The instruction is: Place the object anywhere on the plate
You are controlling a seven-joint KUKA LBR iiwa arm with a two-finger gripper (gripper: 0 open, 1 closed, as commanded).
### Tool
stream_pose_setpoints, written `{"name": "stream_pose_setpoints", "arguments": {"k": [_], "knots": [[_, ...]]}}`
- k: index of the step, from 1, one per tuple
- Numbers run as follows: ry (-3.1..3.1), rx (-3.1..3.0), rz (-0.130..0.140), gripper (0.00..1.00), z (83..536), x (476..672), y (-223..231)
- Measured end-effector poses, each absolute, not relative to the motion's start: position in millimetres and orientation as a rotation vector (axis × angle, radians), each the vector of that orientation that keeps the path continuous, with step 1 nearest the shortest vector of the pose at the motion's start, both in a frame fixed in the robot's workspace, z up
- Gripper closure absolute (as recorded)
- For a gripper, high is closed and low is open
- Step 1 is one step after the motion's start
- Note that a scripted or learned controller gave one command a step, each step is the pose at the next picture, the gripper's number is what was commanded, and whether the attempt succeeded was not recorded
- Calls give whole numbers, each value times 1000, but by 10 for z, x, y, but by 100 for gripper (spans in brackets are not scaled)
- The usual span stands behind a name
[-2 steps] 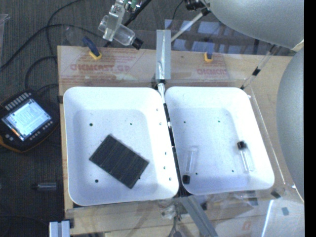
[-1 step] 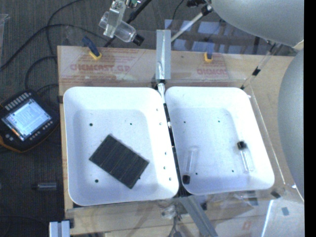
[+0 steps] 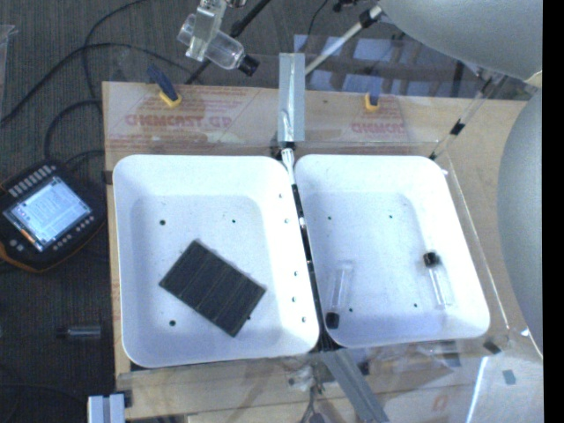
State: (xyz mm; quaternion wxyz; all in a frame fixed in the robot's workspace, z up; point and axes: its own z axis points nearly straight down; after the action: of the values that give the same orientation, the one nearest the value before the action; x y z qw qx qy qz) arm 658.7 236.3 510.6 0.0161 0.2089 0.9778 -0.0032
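Observation:
A dark, ribbed rectangular plate (image 3: 212,288) lies flat and turned at an angle on the floor of the left bin (image 3: 141,183). In the right bin (image 3: 379,183) lie two clear tubes with black caps. One tube (image 3: 339,293) rests near the bin's front left, its cap toward the front edge. The other tube (image 3: 437,278) rests near the right wall, its cap pointing to the back. The arm's grey body (image 3: 467,16) bulks over the top right corner, and another grey part (image 3: 533,227) runs down the right side, outside the bins.
A metal post (image 3: 291,104) stands behind the seam between the bins. A clear fixture with green connectors (image 3: 214,33) hangs over the back left. A handheld pendant with a lit screen (image 3: 46,211) lies on the floor to the left. Cables trail across the back.

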Motion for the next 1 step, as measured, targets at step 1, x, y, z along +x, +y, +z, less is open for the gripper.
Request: {"name": "stream_pose_setpoints", "arguments": {"k": [1], "knots": [[3037, 651, -11, 100, 5199, 6594, 2367]]}}
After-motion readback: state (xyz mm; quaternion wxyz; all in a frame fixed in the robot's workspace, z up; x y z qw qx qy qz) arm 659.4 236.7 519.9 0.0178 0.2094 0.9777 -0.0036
